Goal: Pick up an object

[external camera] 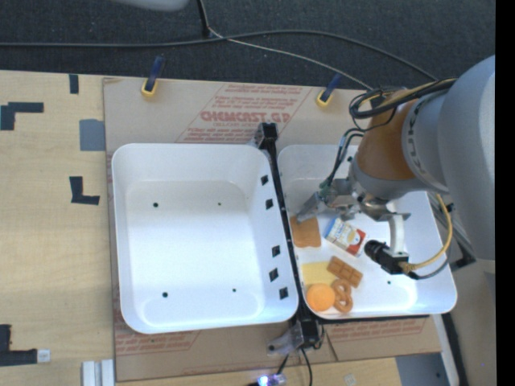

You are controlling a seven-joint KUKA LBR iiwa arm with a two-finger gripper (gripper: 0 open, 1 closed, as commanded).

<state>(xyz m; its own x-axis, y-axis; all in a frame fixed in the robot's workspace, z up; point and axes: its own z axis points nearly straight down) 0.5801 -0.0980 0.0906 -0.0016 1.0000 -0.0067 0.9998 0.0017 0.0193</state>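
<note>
Right now I see the pincer (pixel 322 203) low over the right bin (pixel 426 300); whether it is released or clenched, I cannot tell. The toast slice (pixel 306 233) lies just below it, nearest, so I judge a short drop suffices.

Arm (pixel 475 159) cut off at right edge, wrist hiding part of right bin (pixel 434 296), fingertips unclear

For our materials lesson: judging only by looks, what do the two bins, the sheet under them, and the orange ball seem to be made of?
The two bins, left and right, look like moulded plastic: glossy white, with rounded corners. The sheet under them looks like cardboard: matte brown, with red printed lettering. The orange ball is smooth and evenly coloured, perhaps plastic or foam; the picture leaves that open.
</note>
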